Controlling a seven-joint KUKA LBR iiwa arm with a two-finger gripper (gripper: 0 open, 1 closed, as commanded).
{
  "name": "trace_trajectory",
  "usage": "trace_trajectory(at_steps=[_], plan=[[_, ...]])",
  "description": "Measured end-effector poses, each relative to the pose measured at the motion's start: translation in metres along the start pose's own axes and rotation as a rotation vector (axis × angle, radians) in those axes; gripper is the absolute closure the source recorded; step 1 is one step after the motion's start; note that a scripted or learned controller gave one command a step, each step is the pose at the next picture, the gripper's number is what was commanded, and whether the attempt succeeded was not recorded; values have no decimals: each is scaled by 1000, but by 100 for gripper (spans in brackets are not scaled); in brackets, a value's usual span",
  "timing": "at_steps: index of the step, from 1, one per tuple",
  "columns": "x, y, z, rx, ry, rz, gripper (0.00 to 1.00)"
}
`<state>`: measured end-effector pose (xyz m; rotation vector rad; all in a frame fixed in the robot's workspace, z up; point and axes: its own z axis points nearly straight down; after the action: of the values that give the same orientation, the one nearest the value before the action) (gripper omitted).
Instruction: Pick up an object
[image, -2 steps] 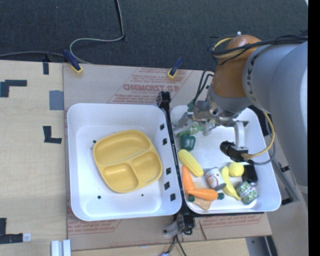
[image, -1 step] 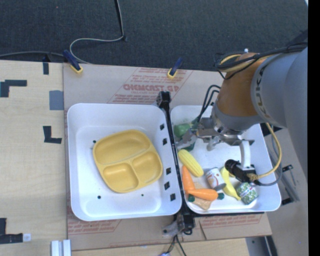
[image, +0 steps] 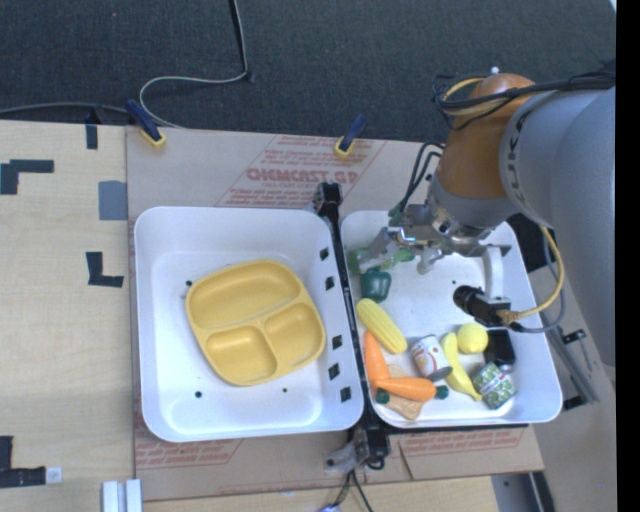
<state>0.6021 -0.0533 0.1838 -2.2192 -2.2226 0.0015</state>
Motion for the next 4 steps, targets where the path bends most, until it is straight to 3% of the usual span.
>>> trace_trajectory(at_steps=[1, 2, 3, 4], plan=[[24, 16, 0, 1, 1, 0, 0], [11, -43, 0, 1, 0, 1, 0], [-49, 7, 98, -7, -3, 1, 0], [-48, 0, 98, -6, -3, 1, 0]])
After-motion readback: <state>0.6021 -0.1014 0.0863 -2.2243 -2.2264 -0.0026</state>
